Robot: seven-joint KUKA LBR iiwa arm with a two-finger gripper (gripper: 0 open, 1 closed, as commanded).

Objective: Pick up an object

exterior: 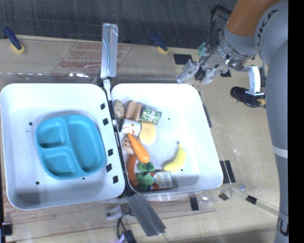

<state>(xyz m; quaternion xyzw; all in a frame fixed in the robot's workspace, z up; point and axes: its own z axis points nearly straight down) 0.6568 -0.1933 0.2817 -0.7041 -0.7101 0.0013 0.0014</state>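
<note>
Small labelled can (163, 179) at bin front, label unreadable, banana (176, 159) beside, end effector (192, 73) open, holding nothing

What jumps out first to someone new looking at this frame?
Likely the bright blue three-compartment plastic tray, lying alone in the left white bin. Next, the clutter of toy food along the left side of the right white bin, where the orange carrot and the yellow banana stand out. The grey arm's gripper sits above that bin's far right corner, holding nothing visible.
</note>
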